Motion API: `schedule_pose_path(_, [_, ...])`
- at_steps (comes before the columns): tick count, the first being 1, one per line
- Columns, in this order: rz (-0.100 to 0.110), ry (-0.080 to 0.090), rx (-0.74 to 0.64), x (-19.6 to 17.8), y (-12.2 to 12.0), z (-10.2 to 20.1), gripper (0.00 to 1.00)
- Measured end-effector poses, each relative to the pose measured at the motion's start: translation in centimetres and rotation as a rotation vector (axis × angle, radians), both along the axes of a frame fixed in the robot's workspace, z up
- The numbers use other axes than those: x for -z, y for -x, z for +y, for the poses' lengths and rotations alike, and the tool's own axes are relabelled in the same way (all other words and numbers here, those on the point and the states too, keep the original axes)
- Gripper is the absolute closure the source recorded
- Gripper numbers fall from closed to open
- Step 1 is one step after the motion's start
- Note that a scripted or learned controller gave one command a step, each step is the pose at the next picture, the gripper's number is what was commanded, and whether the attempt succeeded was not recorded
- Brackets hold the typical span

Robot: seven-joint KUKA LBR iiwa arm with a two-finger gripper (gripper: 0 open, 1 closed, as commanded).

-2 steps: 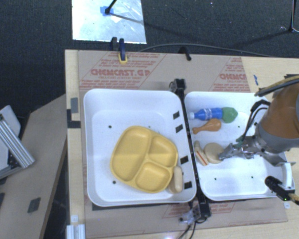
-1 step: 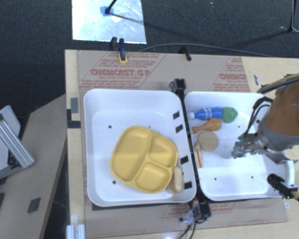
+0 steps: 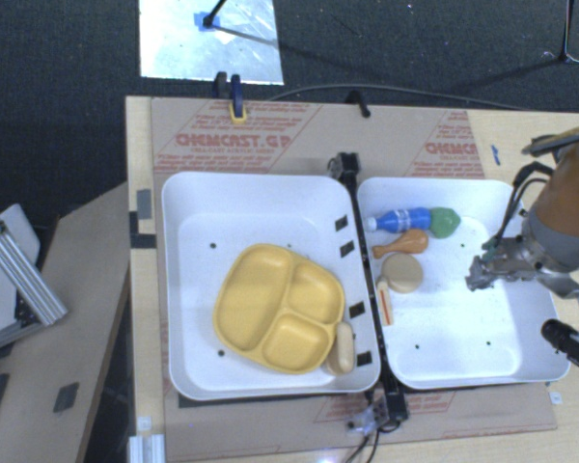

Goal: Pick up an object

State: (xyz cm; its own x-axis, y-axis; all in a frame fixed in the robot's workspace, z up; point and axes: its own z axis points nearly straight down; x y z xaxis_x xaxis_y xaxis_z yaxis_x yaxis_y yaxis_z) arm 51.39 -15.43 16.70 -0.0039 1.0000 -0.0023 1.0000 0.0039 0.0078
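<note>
Clearly the reach runs leftward: the gripper [image 3: 479, 276] hangs over the right bin [image 3: 463, 355], near its right wall, and the nearest thing to pick, a round tan disc [image 3: 402, 272], lies to its left, close to the bin's left wall. Whether the fingers are spread or closed cannot be told at this size, and nothing shows between them. Beyond the disc, toward the far left corner, a blue bottle [image 3: 399, 221] lies on its side, its long axis running along the far wall, with a green ball [image 3: 445, 222] touching its right end.
</note>
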Motion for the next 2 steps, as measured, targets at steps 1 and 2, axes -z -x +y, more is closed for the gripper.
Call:
schedule_pose_path(1, [0.0,0.0,-0.001,-5.4,-0.2,0.0,1.0])
schedule_pose_path(2, [0.0,0.0,-0.002,-10.8,-1.1,0.7,1.0])
